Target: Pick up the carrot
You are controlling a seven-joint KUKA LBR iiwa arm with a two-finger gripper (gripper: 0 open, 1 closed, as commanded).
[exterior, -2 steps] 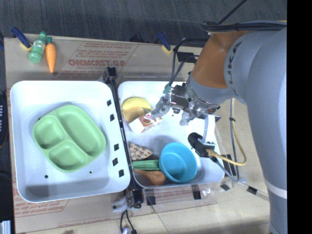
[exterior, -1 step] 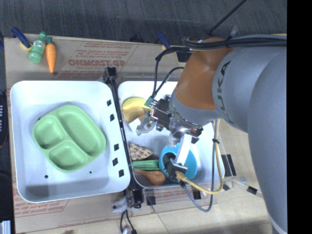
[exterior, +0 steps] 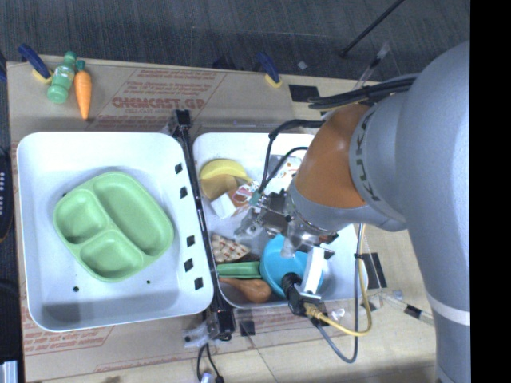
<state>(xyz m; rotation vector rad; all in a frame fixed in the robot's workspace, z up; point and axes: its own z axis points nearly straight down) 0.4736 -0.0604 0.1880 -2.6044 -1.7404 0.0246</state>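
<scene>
tool [exterior: 254,211] low in right white bin [exterior: 239,144] over food clutter, finger state cannot tell | orange tapered plastic carrot [exterior: 83,92] on cardboard-covered tabletop [exterior: 160,94] beyond left bin, well apart | pick not yet begun

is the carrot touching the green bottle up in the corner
Touching. The camera view shows the carrot lying on the cardboard outside the bins, its leafy top pressed against the green bottle with no gap between them.
</scene>
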